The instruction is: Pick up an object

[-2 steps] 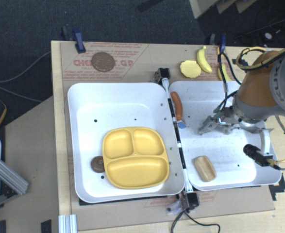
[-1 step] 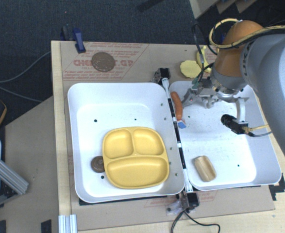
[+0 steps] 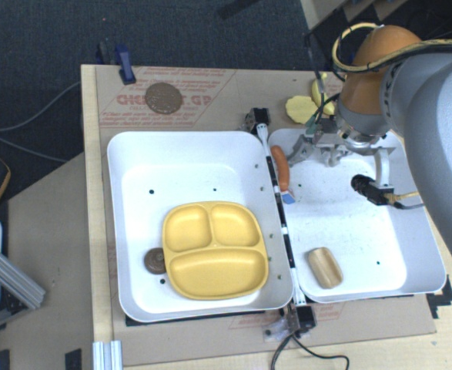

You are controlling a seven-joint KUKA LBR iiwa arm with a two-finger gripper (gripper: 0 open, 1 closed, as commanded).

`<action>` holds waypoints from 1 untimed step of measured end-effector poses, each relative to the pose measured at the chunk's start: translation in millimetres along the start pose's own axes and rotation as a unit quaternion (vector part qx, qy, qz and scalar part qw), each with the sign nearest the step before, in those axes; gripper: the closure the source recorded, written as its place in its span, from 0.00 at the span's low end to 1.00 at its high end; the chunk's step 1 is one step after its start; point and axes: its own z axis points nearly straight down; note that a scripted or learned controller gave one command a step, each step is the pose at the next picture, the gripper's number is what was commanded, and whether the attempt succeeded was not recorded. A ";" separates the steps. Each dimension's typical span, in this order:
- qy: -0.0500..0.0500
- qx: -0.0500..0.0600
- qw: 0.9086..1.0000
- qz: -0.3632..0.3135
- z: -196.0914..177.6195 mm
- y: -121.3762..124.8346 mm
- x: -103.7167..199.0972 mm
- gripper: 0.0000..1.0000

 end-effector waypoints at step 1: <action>0.000 0.002 1.000 0.001 -0.1 -0.7 7.9 0.00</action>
